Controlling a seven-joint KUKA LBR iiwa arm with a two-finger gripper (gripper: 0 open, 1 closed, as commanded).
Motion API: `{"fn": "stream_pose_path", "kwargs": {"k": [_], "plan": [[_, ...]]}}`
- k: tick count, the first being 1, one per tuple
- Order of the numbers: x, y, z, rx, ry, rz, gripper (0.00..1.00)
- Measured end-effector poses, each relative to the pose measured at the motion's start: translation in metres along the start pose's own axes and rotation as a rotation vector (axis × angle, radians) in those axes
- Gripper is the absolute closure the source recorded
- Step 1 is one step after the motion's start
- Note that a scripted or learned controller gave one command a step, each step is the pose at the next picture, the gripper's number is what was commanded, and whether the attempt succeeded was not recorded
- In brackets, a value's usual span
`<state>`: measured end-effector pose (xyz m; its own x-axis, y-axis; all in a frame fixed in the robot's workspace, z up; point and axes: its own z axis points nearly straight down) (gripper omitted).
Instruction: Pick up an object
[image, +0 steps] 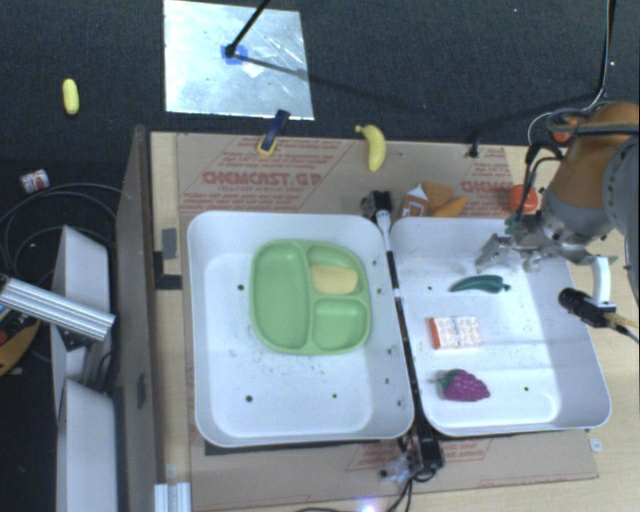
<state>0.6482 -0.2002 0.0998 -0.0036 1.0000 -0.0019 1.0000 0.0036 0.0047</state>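
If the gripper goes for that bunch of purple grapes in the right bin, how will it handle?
The purple grapes look like a molded toy, so probably stiff and light. The bumpy, rounded surface could let fingers slip off. It lies flat on the right bin, apart from the orange-and-white packet, so a push would likely slide it rather than roll it.

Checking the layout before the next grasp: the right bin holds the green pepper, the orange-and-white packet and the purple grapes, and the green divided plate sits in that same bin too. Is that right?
Not quite. The camera view shows the green divided plate in the left bin, not the right bin. The green pepper, orange-and-white packet and purple grapes do lie in the right bin.
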Motion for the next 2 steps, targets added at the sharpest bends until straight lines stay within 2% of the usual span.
{"fn": "stream_pose_path", "kwargs": {"k": [1, 2], "plan": [[0.028, -0.029, 0.016, 0.006, 0.003, 0.001, 0.00], [0.026, -0.026, 0.004, -0.001, 0.001, -0.001, 1.00]]}}
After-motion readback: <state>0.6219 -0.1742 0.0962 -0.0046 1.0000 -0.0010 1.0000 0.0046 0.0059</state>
